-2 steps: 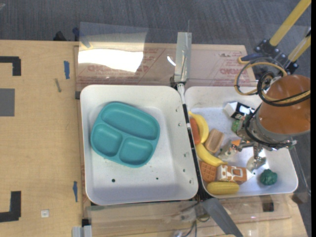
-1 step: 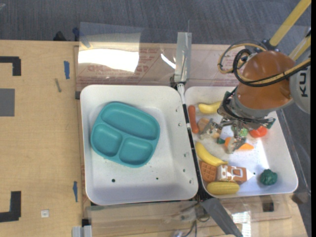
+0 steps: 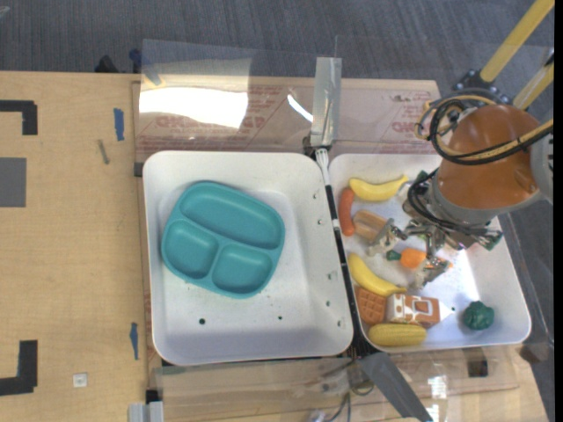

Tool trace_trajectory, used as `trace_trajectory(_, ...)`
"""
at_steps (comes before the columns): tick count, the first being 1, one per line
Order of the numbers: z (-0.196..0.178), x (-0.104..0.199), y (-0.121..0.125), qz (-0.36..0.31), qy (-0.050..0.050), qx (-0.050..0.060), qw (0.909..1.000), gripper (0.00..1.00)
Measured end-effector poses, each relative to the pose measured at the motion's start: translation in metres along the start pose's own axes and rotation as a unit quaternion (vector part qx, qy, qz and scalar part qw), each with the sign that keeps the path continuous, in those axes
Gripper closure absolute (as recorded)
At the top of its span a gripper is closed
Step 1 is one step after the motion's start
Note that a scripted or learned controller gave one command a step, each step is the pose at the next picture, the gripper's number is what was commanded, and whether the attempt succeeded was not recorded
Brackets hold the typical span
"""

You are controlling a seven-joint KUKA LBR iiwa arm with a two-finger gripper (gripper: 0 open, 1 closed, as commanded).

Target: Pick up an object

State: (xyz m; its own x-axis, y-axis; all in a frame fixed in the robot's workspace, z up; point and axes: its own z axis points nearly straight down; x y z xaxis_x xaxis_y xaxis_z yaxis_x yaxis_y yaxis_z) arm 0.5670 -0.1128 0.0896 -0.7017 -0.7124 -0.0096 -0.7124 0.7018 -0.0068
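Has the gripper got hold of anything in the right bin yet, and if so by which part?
Cannot be told. The gripper is low over the small orange toy in the right bin, but no grasp is visible.

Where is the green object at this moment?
The green object lies in the right bin, near its front right corner, to the right of the small orange-and-white toy.

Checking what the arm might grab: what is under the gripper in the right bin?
A small orange piece lies below the gripper on the right bin. The arm covers the bin floor behind it.
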Motion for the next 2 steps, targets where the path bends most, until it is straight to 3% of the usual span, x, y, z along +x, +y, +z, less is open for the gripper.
trace_trajectory(1, -0.001, 0.005, 0.024, 0.006, 0.000, 0.002, 1.0000, 0.00)
trace_trajectory(2, -0.014, 0.000, 0.023, 0.005, -0.006, 0.005, 1.0000, 1.00)
